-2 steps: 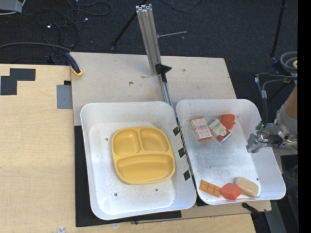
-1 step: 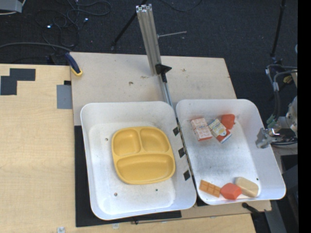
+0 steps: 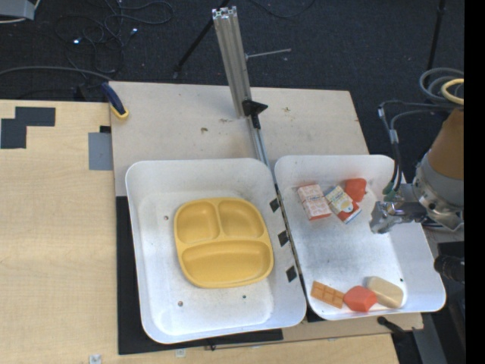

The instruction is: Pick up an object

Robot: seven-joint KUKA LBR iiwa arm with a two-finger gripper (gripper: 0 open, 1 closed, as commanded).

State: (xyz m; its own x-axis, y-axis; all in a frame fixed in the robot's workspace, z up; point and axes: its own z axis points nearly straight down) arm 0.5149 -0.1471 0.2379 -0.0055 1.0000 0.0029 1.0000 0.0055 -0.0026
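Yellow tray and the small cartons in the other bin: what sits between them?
In the camera view, the two bins' adjoining rims with black clips lie between the yellow tray and the cartons.

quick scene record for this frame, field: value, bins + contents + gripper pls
left bin: yellow divided tray
right bin: two small cartons and a red item near the far side; waffle piece, red block, beige block near the front edge
gripper: over the right bin's right side, apart from the objects
held: nothing seen

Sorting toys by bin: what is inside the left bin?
The left bin holds one yellow divided tray, its three compartments bare. Whatever lies under the tray is covered.
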